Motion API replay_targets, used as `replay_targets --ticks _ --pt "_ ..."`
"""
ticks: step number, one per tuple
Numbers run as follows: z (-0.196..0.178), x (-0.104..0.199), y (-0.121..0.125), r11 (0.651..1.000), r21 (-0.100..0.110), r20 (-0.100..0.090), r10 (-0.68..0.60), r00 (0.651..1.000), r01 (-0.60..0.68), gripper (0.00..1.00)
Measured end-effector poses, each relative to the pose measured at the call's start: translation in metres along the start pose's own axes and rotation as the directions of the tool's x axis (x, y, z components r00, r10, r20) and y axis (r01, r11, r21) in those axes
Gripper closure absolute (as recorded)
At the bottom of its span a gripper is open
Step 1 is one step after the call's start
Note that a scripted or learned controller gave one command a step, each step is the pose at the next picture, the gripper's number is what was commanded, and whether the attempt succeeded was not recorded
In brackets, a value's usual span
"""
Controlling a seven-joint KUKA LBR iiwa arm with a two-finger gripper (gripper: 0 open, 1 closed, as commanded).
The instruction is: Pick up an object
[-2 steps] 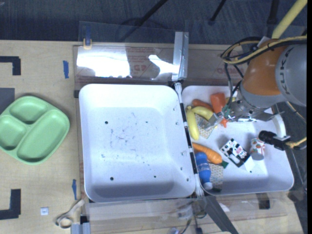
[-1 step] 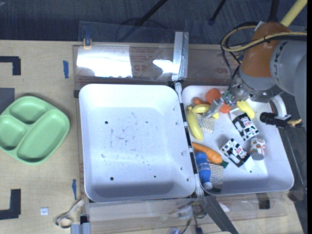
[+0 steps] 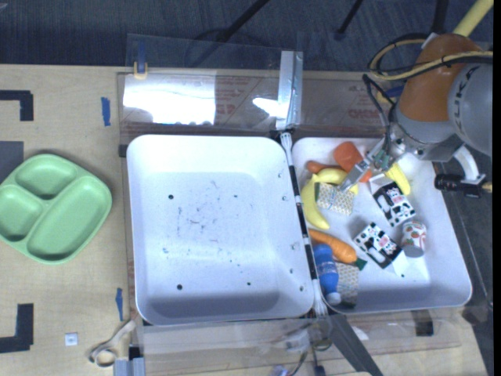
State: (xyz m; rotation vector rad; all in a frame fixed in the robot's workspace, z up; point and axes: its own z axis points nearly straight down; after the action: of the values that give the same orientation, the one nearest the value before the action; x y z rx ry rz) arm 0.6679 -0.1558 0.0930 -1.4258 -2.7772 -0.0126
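The right bin [image 3: 446, 288] holds a heap of small objects. A yellow banana [image 3: 311, 198] lies along its left side, beside a speckled white block [image 3: 337, 200]. An orange carrot [image 3: 335, 245] lies below them, and a blue bottle [image 3: 327, 272] sits near the front left corner. Two black-and-white cow-patterned pieces [image 3: 391, 202] [image 3: 376, 243] lie toward the middle, with a small cup [image 3: 413, 237] to their right. An orange lump [image 3: 347, 153] sits at the back. My gripper [image 3: 374, 163] hangs over the back of this bin, close to a second yellow banana [image 3: 398, 178].
The left bin [image 3: 156, 288] stands beside the right one, with a metal divider [image 3: 288, 92] and a clear panel [image 3: 203, 92] behind them. A green sectioned plate [image 3: 51, 207] rests on the bench at far left. Cables loop near the arm's orange band [image 3: 438, 77].
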Motion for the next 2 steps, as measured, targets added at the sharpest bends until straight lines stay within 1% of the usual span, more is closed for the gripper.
replay_targets --ticks 1,2 --pt "-0.008 -0.003 -0.003 1.000 0.005 0.010 -0.001 1.000 0.001 1.00" --pt "-0.091 0.078 0.049 0.940 -0.014 0.021 0.340 0.940 -0.340 1.00"
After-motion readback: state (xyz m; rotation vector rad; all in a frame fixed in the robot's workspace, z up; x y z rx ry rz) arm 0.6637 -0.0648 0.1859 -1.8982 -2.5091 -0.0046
